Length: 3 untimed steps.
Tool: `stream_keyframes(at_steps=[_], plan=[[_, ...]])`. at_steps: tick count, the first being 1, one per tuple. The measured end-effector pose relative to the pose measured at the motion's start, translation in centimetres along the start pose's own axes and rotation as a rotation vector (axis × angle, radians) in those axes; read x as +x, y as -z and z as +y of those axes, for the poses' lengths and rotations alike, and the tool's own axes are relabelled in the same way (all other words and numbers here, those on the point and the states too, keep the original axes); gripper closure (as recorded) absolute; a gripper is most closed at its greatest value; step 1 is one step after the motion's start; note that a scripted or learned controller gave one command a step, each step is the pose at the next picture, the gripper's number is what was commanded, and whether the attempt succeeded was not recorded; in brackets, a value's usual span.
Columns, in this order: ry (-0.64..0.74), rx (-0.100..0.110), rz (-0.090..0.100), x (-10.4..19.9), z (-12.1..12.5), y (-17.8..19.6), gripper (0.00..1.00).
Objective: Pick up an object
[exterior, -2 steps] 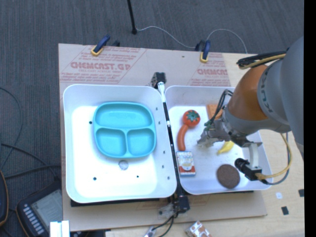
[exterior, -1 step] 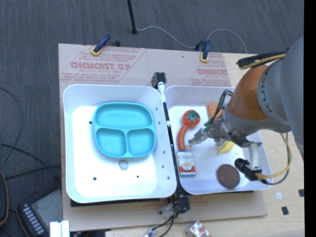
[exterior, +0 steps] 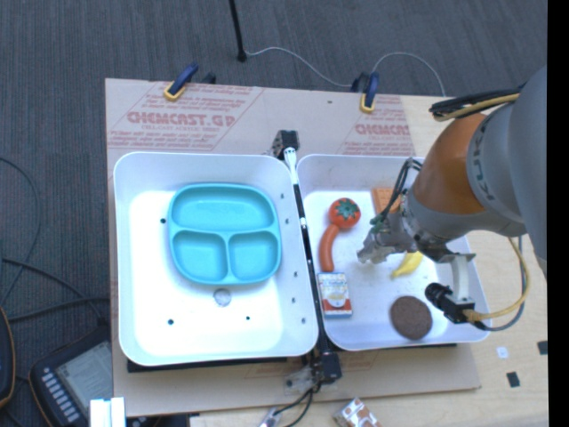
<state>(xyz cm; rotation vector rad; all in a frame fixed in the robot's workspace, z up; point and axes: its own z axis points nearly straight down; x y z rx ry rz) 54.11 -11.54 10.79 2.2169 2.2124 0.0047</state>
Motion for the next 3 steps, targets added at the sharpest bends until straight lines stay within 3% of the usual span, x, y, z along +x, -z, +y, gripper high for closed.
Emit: stream_keyframes(at_steps=[1,2,3], plan=[[0.0,0.0,0.0,0.01,0.0,-0.01,0.0],[0.0,0.001,0.0,0.01,-0.02,0.92,1.0],[0.0,0.001,0.0,0.01,-0.02,0.91,0.0]])
